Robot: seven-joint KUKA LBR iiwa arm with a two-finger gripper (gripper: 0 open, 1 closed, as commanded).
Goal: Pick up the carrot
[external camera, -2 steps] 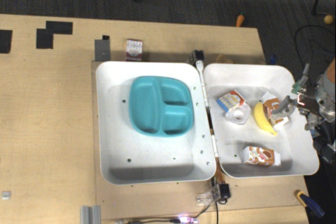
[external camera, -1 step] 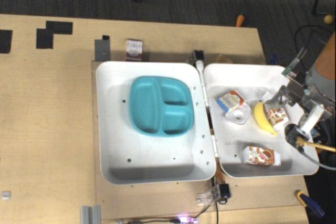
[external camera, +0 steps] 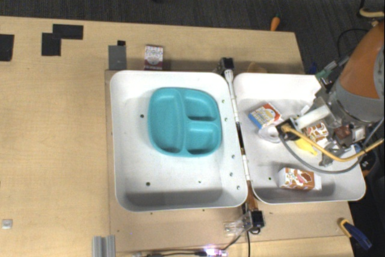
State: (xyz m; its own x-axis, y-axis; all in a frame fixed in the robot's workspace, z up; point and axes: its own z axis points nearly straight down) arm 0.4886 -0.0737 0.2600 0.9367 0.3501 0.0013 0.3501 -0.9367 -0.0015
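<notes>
My gripper [external camera: 344,133] hangs low over the right side of the right bin [external camera: 274,86], under the grey arm with its orange band [external camera: 371,62]. The wrist and looping cables cover its tip. Just left of it lie a brown and white packet [external camera: 317,131] and a bright yellow item [external camera: 304,145], both partly under the cables.
The right bin also holds a small blue, red and white carton [external camera: 263,115] at its middle left and a flat printed carton [external camera: 299,178] near its front wall. A teal divided tray [external camera: 183,121] sits in the left bin [external camera: 129,147]. A small orange object [external camera: 275,23] lies at the bench's far edge.
</notes>
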